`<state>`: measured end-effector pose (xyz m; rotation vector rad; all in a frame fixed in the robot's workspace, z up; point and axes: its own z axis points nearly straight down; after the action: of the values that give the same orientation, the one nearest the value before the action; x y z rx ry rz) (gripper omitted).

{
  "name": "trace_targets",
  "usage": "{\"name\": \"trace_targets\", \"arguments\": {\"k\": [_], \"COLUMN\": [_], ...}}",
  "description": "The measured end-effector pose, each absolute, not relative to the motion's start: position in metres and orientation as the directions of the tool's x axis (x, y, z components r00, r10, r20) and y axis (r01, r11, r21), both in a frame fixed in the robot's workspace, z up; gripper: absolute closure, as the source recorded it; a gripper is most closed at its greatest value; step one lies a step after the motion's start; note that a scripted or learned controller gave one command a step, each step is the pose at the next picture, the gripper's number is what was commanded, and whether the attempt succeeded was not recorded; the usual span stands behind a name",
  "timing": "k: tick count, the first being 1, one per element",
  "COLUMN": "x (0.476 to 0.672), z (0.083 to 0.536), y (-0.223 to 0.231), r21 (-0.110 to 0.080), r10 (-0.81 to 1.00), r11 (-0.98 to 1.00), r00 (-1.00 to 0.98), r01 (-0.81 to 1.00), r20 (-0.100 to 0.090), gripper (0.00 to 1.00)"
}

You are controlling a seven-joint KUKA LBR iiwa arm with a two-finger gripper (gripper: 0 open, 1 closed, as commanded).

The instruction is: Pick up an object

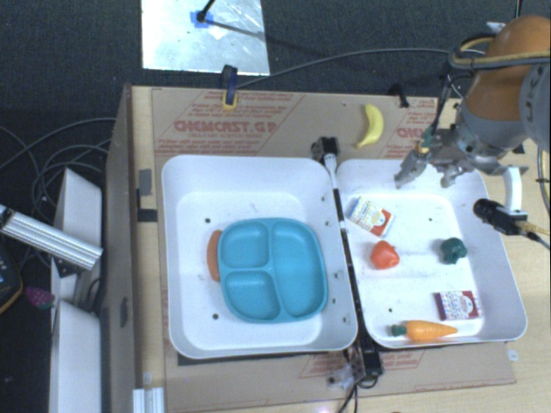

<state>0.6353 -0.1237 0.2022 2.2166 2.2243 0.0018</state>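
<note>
an orange carrot (424, 330) with a green top is lying flat, tip pointing to three o'clock; gripper (429, 172) fingers are standing apart.

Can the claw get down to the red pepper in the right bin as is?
Probably yes. The claw hangs over the right bin's far edge, and the red pepper lies apart from the small carton, uncovered from above.

A shiny silver sheet (205, 22) lies on the dark floor beyond the brown cardboard board (258, 119).
</note>
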Motion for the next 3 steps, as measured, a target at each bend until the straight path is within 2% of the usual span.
{"name": "trace_targets", "arguments": {"k": [1,2,3], "x": [0.619,0.67,0.669], "z": [0.09,0.123,0.109], "y": [-0.129,-0.135,-0.199], "r21": [0.009,0.006,0.003], "r10": [1.0,1.0,1.0], "r11": [0.002,0.005,0.002], "r00": [-0.002,-0.005,-0.002], "r01": [1.0,1.0,1.0], "r20": [-0.002,-0.001,-0.002], "gripper": [0.0,0.0,0.0]}}
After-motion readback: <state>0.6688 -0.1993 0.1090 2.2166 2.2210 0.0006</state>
